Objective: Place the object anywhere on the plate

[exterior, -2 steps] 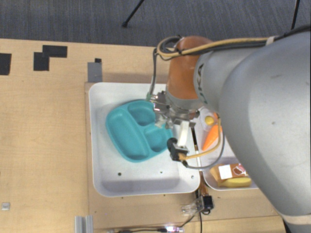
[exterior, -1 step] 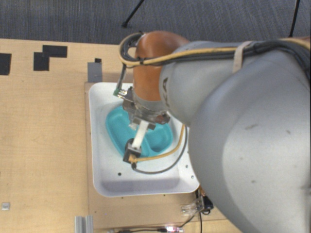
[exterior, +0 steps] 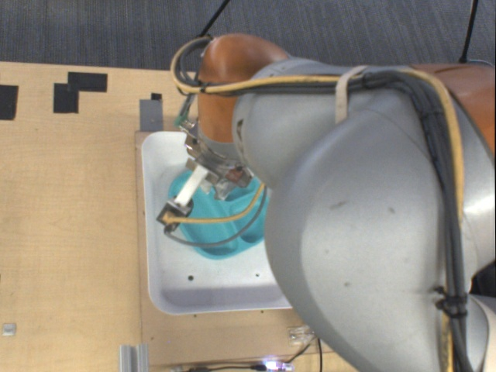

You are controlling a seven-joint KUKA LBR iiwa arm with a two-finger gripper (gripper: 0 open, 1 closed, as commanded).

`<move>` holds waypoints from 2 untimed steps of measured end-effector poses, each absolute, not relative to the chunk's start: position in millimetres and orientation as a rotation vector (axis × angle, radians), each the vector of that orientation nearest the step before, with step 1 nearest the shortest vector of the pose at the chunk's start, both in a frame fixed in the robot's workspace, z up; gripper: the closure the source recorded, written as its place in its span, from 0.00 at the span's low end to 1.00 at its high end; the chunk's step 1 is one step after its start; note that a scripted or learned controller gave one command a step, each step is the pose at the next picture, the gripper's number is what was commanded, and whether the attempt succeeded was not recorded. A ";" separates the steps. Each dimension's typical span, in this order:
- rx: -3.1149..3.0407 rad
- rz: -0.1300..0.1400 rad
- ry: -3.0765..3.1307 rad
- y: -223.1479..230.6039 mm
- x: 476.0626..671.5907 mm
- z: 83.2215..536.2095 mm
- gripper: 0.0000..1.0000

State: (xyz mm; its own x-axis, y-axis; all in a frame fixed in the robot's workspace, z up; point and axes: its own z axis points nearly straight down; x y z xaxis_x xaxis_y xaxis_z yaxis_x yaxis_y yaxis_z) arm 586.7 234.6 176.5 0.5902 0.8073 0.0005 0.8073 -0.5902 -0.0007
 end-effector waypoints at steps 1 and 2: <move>-2.994 -0.003 -0.948 234.5 628.4 264.7 1.00; -2.993 -0.005 -0.948 234.8 628.8 275.2 1.00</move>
